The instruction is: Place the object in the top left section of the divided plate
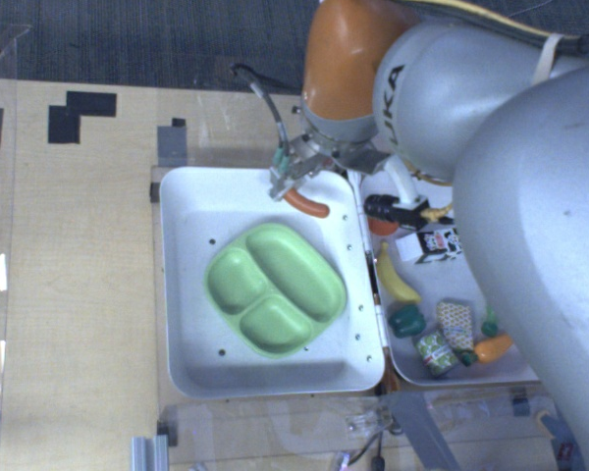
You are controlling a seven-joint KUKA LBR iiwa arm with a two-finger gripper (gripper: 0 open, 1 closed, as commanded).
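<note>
gripper (287, 177) over bin's far edge, jaw state cannot be told; sausage (306, 204) lies just below-right of it, touching or held unclear; plate (275, 287) lies well below it

You look down at a slant from one fixed camera above the bench (79, 263), seeing both bins (187, 361), the arm (491, 116) close at right.

A pale, light-wood bench top (79, 263) fills the scene, marked near its far left by black block-shaped patches (79, 116). Beyond its far edge lies dark blue-grey ribbed flooring (147, 18). A clear plastic panel (0, 243) stands along the left side, catching soft reflections.
</note>
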